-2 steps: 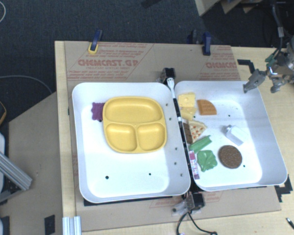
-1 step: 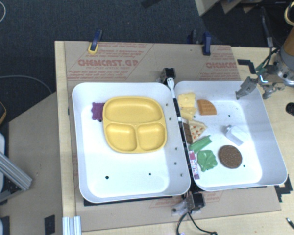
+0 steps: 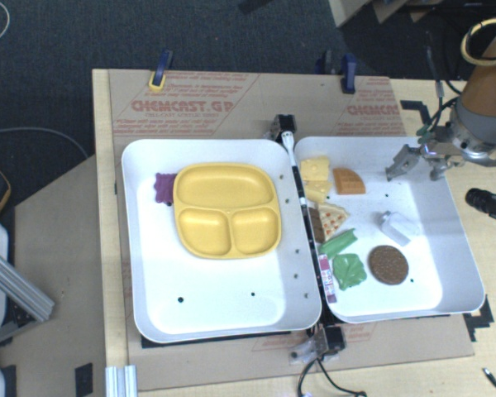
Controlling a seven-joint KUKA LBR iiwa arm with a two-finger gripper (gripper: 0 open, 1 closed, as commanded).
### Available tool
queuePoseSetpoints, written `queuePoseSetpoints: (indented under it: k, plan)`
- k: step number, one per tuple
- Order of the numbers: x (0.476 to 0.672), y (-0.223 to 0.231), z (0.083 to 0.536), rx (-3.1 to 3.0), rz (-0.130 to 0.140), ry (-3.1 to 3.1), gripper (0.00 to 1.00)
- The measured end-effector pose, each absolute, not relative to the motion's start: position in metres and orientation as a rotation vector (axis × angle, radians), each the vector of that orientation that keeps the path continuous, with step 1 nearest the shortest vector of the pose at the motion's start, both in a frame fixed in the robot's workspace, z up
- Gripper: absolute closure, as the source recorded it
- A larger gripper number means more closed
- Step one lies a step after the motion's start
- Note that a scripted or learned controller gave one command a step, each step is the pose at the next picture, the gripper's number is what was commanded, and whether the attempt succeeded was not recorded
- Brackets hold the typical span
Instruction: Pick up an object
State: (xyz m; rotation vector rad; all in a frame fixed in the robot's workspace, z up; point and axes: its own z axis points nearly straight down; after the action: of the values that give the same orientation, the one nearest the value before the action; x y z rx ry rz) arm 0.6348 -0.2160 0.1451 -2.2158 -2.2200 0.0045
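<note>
My claw (image 3: 417,160) hangs released over the right bin's (image 3: 446,222) far edge, grasping nothing. Candidate: brown disc (image 3: 388,265), likely light, stiff; pinch across its rim.

Bright, even overhead light; the white bins (image 3: 149,304) glare slightly and cast soft, short shadows. Focus is fair, softening toward the dim far floor (image 3: 58,23).

Claw (image 3: 419,161) over right bin (image 3: 446,222), upper right corner, nothing between fingers. Right bin: cheese wedge (image 3: 315,171), brown cookie (image 3: 388,265), green leaf pieces (image 3: 345,267). Left bin (image 3: 149,288): yellow divided tray (image 3: 227,208).
</note>
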Motion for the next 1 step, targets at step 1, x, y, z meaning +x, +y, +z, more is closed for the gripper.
queuePoseSetpoints:
  k: [1]
  plan:
    - [0.6398, -0.2111, 0.0835, -2.212, 0.000, -2.220, 0.00]
